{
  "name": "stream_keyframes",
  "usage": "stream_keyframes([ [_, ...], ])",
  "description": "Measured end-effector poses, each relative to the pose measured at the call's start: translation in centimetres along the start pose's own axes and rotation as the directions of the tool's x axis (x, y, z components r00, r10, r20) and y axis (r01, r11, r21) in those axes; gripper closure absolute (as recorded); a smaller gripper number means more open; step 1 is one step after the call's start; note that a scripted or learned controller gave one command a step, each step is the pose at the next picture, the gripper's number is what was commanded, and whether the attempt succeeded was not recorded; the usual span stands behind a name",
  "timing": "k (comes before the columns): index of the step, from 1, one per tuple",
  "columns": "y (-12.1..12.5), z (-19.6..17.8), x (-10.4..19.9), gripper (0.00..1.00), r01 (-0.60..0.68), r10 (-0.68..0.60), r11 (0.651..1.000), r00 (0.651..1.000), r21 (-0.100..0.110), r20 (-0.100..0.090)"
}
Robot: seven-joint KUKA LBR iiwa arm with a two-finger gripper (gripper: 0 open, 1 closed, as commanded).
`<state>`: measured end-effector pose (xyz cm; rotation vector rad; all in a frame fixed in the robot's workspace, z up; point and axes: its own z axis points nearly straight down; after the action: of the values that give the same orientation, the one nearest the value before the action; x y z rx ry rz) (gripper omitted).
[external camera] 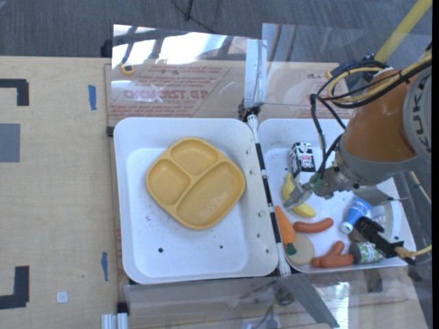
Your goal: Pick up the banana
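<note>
The banana (306,210) is yellow and lies in the right bin (274,157), near its left wall. My gripper (298,195) hangs right over the banana's middle and hides that part. One yellow end shows above the gripper and the other below it. The arm's orange band and grey wrist reach in from the right, over the bin's centre. Whether the gripper touches the banana is unclear from this angle.
Around the banana lie a black-and-white carton (302,156), a carrot (285,226), a red sausage (313,225), a second sausage (330,258), a tan disc (302,251), a blue bottle (355,214) and a dark bottle (370,242). A yellow divided plate (195,182) sits in the left bin (137,252).
</note>
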<state>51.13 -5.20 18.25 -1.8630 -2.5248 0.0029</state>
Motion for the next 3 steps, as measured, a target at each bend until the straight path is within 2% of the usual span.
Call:
stream_keyframes([
  [1, -0.6, 0.0, 1.1, 0.0, -0.007, 0.007, 1.0, 1.0, 0.0, 0.0],
  [2, -1.9, 9.4, -4.8, 0.0, -0.002, 0.003, 1.0, 1.0, -0.014, 0.007],
  [3, 2.6, 9.4, -6.0, 0.0, 0.147, -0.146, 0.989, 0.989, -0.013, 0.011],
])
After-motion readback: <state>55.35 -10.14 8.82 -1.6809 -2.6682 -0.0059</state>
